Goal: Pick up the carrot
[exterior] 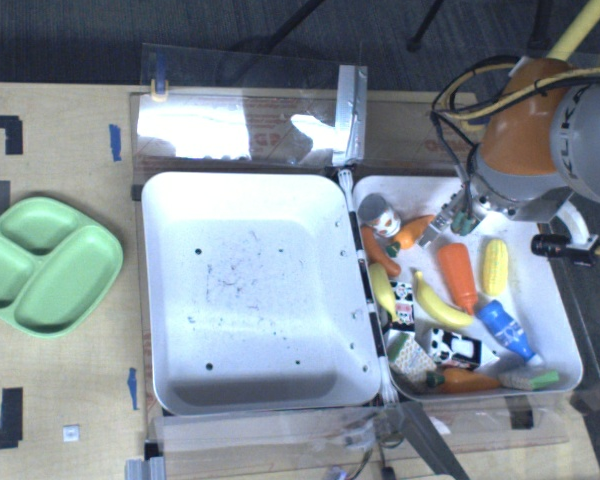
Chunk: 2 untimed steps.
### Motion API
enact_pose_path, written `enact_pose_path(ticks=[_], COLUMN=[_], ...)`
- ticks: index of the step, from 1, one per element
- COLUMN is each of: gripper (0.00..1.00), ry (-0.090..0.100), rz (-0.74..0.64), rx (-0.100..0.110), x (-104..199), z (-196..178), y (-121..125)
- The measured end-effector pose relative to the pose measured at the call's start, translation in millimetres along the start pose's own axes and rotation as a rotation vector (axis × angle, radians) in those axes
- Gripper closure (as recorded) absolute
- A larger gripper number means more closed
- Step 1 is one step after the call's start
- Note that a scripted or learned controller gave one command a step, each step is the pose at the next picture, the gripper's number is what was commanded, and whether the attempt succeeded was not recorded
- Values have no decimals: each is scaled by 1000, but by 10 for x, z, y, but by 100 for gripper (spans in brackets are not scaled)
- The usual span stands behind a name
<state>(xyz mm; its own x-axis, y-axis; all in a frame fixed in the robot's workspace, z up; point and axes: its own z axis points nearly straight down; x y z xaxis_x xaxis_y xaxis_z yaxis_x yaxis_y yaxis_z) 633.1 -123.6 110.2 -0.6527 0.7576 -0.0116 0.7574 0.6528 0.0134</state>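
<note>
Carrot [458, 275] in right bin [568, 353], centre; long axis near vertical in view, lower end leaning slightly right, between banana [437, 303] and corn [495, 267]. Gripper [450, 218] just above-left of carrot; finger state unclear, probably nothing held.

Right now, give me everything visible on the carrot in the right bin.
The carrot is a smooth, plain orange piece, plastic-looking, with a blunt rounded shape and no visible greens. It lies flat on the floor of the right bin, long axis running roughly top to bottom in the camera view, slightly tilted. Its lower end meets the banana; the corn cob lies beside it on the right. The gripper sits just above its upper end, not on it.
</note>
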Motion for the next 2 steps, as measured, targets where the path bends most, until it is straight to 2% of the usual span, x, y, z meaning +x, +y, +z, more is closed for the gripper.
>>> enact_pose_path(ticks=[1, 2], gripper=[0, 0], ry=[0, 12], rz=[0, -181], rx=[0, 12], x=[0, -280], z=[1, 190], y=[0, 26])
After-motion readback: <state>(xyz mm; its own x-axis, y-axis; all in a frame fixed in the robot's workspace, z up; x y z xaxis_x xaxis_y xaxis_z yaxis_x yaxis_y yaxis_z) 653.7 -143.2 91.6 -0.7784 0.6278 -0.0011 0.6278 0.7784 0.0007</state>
